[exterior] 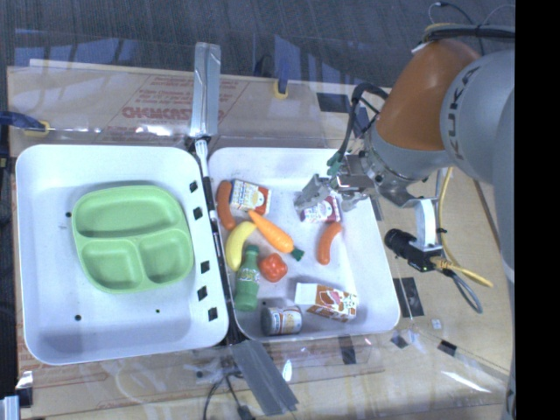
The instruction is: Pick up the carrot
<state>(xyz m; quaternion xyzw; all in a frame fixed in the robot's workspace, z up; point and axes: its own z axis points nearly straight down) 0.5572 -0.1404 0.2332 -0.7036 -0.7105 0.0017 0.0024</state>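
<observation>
- Two white bins sit side by side: the left bin (44,322) and the right bin (367,322).
- In the left bin lies one green plate (131,234) with three compartments.
- The right bin holds a jumble, counted as best I can:
  - one carrot (271,231), orange with a small green end, lying at a slant near the middle of the bin, just right of the banana and touching the carton above it;
  - one yellow banana (237,244), standing nearly lengthwise;
  - one green bottle (248,280) below the banana;
  - one red tomato-like piece (273,268) just beside the bottle;
  - two sausages: one by the left wall (225,203), one right of centre (328,242);
  - two small cartons: one at the top left (250,198), one near the bottom right (331,301);
  - one tin can (282,320) on its side at the bottom edge;
  - one small packet (322,209) under the gripper.
- The cartons and the can carry printing too small to read. Reddish print shows on the cardboard (157,103) behind the bins, blurred past reading. Letters run along the grey arm (459,94), partly cut off.
- The gripper (325,192) hangs over the upper right part of the right bin, right on top of the small packet. I cannot tell whether the fingers are apart or together.
- The carrot lies apart from the gripper, to its lower left.
</observation>
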